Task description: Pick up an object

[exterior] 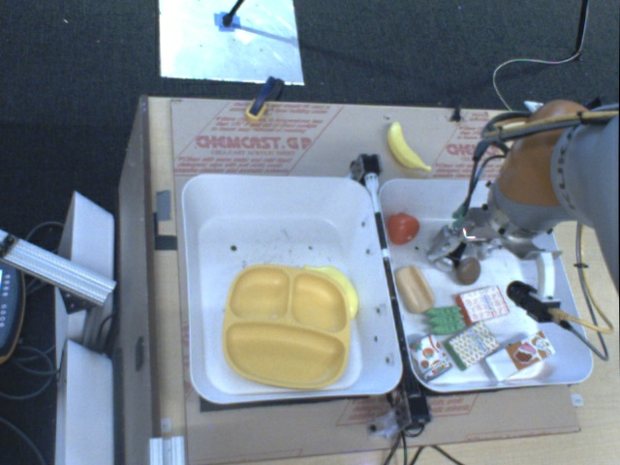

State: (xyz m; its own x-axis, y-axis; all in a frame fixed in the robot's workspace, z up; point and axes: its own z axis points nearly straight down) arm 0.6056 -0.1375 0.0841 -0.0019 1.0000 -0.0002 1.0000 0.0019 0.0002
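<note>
My gripper (451,248) is low in the right bin (572,356), near its middle, with the grey arm and its orange band coming in from the right. A small brown round object (468,271) lies just below and to the right of the gripper, touching or nearly touching it. A red tomato (402,227) sits to the gripper's left. A tan bread roll (415,288) lies below and left of it. Nothing visibly sits inside the gripper.
A green toy (445,319) and several small food boxes (481,304) crowd the right bin's front. The left bin (208,221) bears a yellow divided plate (287,325). A banana (406,149) lies on the bench behind the bins.
</note>
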